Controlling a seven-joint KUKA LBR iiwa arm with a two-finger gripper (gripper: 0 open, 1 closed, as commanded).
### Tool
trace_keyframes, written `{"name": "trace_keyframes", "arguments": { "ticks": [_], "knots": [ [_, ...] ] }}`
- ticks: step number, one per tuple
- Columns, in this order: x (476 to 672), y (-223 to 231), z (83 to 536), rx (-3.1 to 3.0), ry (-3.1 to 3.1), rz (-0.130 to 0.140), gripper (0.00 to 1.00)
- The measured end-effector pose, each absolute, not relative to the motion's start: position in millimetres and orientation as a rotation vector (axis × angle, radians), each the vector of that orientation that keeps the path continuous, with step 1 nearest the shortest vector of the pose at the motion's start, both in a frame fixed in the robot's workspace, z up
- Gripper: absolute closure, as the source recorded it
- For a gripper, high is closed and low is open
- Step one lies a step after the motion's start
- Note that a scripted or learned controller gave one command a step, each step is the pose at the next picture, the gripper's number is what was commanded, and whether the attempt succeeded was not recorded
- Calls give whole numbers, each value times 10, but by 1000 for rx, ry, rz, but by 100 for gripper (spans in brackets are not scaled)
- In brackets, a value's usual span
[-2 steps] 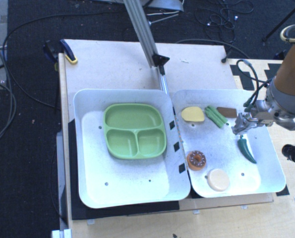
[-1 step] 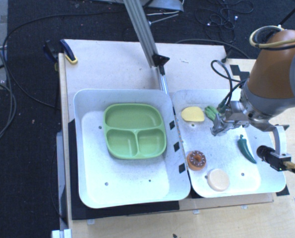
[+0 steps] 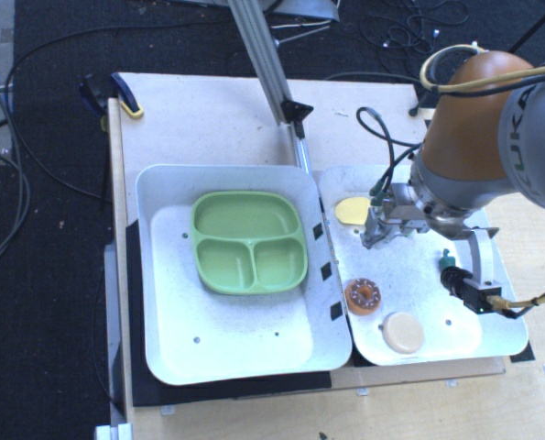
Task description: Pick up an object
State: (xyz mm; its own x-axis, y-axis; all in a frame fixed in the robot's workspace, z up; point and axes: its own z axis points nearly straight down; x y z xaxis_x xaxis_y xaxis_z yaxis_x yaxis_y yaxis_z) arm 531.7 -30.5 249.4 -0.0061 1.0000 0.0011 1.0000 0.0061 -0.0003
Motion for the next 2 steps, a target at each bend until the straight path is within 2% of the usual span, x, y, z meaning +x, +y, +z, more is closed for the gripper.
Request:
{"name": "trace_keyframes", "arguments": {
  "ticks": [1, 2],
  "knots": [
    [5373, 252, 2365, -2211, -2227, 1, 100],
    [5537, 721, 2435, -2213, -2230, -4, 100]
  ]
}}
